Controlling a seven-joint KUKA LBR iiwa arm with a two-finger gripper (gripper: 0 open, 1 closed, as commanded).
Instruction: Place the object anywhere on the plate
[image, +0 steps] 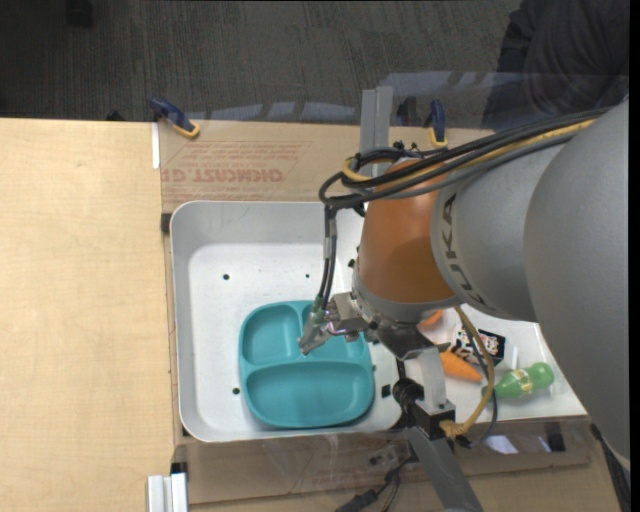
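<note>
A teal divided plate (300, 395) lies in the front half of the left white bin (215, 265). My gripper (314, 338) hangs over the plate's upper right compartment, close to the dividing ridge. The grey arm with its orange band (400, 250) covers the plate's right edge and much of the right bin. Nothing can be made out in the gripper from this view. In the right bin an orange carrot-like object (462, 368) and a green bottle-shaped object (522, 381) lie beside the arm.
A black and white packet (487, 345) lies in the right bin behind the carrot. Cables (440, 160) run along the arm. A brown cardboard sheet (240, 165) sits behind the left bin, held by clamps. Bare wooden bench (80, 300) stretches to the left.
</note>
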